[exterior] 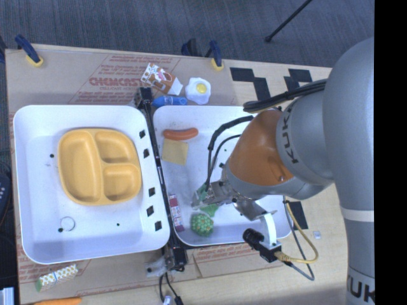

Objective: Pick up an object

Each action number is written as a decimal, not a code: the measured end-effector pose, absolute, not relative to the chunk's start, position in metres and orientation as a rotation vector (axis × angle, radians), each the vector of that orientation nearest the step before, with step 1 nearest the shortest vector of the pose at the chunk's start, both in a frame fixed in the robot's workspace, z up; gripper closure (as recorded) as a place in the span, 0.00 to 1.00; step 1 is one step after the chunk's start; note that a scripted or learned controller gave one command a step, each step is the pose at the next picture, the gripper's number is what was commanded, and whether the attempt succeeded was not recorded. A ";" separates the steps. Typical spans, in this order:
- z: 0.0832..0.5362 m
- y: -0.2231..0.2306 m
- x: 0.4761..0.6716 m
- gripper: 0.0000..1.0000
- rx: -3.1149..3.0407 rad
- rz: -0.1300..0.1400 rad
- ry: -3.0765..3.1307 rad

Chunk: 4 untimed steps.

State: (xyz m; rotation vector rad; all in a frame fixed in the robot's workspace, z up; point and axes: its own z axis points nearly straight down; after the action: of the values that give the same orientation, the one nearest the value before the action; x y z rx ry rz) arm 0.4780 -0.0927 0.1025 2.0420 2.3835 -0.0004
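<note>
The grey arm (343, 126), with its glossy orange band (257, 154), bulked largest and nearest the lens, bent down over the right bin (191, 116). Its tool (210, 199) sat low among the toys at that bin's near end, just above a green, bumpy ball-like toy (202, 224); whether it was released or clenched could not be told, since the wrist hid the tips.

That green toy looked the likeliest target. A rounded, knobbly surface could roll or squirt aside if the tool closed off-centre, and a small dark-red packet (175, 211) by the dividing wall lay near enough to be nudged or caught along with it.

Farther up the same bin lay a smooth toy sausage (180, 133) and, just below it, a flat, pale yellow cheese slice (175, 151), thin enough to be hard to lift. The left bin (28, 170) held a matte yellow compartment tray (98, 165) with rounded corners. On the desk (82, 68), a toy fried egg (199, 89) rested beyond the bins.
</note>
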 end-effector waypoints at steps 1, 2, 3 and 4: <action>0.102 -0.093 0.478 0.00 2.042 -0.001 2.384; 0.093 -0.095 0.477 0.00 2.339 0.003 2.095; 0.103 -0.097 0.478 1.00 2.332 0.001 2.098; 0.102 -0.096 0.478 0.00 2.332 0.000 2.099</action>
State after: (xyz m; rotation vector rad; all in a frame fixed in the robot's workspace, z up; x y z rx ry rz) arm 0.4775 -0.0964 0.1025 2.3321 2.0987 0.0001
